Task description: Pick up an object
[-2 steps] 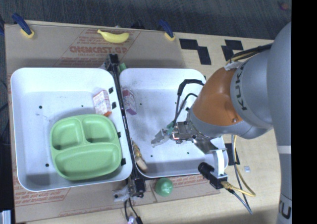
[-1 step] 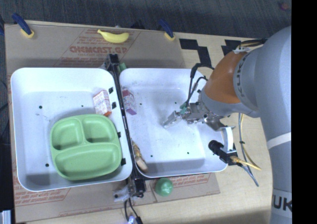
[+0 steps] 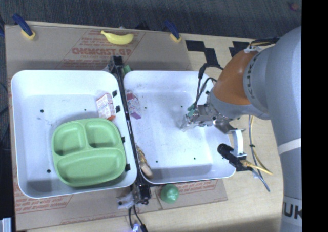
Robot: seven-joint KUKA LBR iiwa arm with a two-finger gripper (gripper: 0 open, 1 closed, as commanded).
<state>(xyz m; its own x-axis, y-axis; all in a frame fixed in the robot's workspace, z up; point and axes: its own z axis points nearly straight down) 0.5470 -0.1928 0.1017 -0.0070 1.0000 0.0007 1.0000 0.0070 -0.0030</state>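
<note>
My jaws sit low in the right bin, too blurred against its floor for me to tell their set. A small packet lies by that bin's left wall. The left bin holds a green divided tray and a carton. A banana lies on the cardboard-covered counter.

The pincer is too small and blurred to read, and the arm runs off the right edge.
</note>
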